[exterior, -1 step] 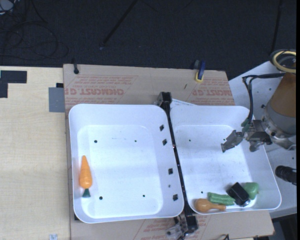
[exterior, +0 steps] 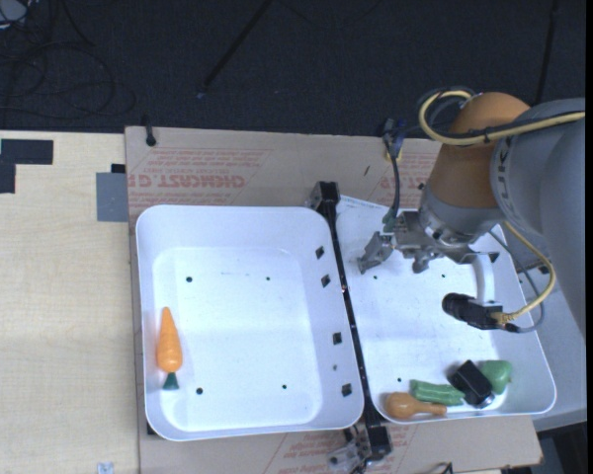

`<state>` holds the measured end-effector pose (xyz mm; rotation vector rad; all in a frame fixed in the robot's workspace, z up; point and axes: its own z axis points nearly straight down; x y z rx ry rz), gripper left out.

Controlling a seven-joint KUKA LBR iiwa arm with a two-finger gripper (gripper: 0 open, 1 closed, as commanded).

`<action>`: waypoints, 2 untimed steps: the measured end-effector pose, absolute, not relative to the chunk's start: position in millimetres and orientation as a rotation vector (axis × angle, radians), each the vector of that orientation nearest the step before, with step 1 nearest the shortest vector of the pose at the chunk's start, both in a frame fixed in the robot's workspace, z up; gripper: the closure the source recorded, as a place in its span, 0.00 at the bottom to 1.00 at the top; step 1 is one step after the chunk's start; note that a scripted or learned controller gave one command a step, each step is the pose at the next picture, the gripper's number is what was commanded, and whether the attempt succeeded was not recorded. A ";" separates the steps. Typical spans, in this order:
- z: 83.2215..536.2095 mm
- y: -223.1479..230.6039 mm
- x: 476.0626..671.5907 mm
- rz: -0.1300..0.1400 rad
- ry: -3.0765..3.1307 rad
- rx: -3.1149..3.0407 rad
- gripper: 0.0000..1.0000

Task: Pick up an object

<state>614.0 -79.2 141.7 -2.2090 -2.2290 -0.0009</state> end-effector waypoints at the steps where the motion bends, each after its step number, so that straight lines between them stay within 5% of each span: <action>1: 207.8 -40.5 646.2 -0.007 -2.230 -2.218 0.00; 2: 337.0 1.8 645.1 -0.013 -2.232 -2.220 0.00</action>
